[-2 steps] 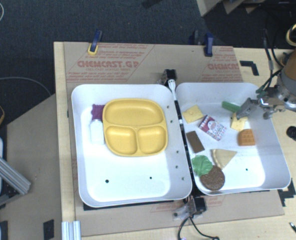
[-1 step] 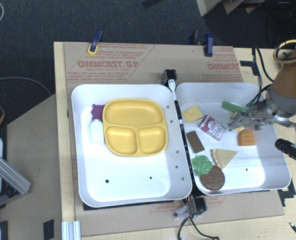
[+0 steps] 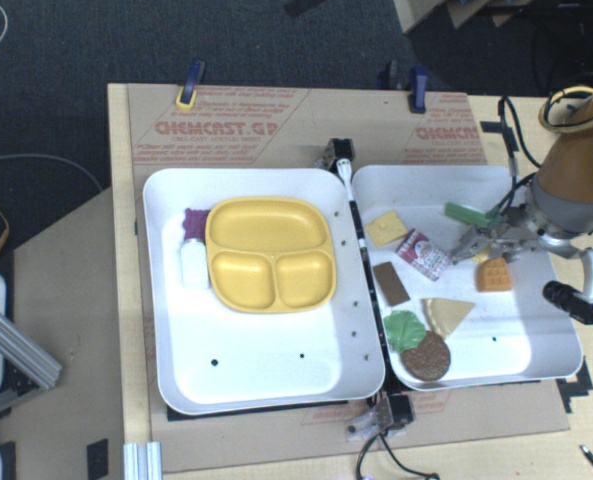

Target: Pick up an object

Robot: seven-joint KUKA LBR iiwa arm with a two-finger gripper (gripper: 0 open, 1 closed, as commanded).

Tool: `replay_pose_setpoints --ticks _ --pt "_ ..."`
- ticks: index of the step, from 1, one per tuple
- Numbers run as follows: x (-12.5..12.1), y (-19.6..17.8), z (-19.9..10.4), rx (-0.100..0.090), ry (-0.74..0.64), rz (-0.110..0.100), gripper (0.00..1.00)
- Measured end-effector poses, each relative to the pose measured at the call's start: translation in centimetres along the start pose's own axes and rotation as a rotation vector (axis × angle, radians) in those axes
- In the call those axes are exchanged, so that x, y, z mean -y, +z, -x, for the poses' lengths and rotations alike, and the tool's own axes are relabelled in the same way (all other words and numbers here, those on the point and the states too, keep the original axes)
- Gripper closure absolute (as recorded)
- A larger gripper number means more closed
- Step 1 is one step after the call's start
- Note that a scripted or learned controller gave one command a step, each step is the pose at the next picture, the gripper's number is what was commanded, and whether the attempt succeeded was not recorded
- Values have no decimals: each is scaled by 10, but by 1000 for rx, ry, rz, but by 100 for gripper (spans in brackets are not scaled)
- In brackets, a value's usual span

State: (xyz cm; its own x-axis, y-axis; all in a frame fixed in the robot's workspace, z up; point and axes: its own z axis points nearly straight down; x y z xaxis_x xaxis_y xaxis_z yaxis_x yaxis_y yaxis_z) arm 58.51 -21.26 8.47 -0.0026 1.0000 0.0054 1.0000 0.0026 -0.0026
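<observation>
Two shallow white bins are seen side by side on the bench, the left bin [image 3: 176, 298] at centre frame and the right bin [image 3: 536, 353] toward the right edge. The gripper [image 3: 488, 240] is held low over the upper right part of the right bin, below the arm's orange band [image 3: 576, 168]; whether it is parted or closed cannot be told from this angle.

A green strip [image 3: 466, 213] is found just left of the gripper. Its long axis runs nearly level across the frame, dipping slightly toward the right, where its end is covered by the gripper. An orange block [image 3: 493, 275] is seen just below the gripper.

Further left in the same bin, a yellow square [image 3: 386, 228], a red-and-white packet [image 3: 423, 255] and a brown bar [image 3: 390, 282] are laid out, the bar's long axis running top to bottom with a slight lean. A tan wedge [image 3: 446, 314], a green lump [image 3: 403, 327] and a round brown disc [image 3: 427, 358] are gathered at the lower left, the lump and disc touching.

The left bin is occupied by a yellow divided plate [image 3: 271, 253], with a purple item [image 3: 195, 222] and a white item [image 3: 192, 264] at its left edge.
</observation>
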Motion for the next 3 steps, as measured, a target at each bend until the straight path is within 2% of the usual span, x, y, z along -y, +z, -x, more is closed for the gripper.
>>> replay_pose_setpoints --ticks 1,2,3 --pt "0 -11 1 4 0 3 100" --pt "-5 -72 9 10 3 11 100" --pt "-1 -127 0 9 1 10 100"
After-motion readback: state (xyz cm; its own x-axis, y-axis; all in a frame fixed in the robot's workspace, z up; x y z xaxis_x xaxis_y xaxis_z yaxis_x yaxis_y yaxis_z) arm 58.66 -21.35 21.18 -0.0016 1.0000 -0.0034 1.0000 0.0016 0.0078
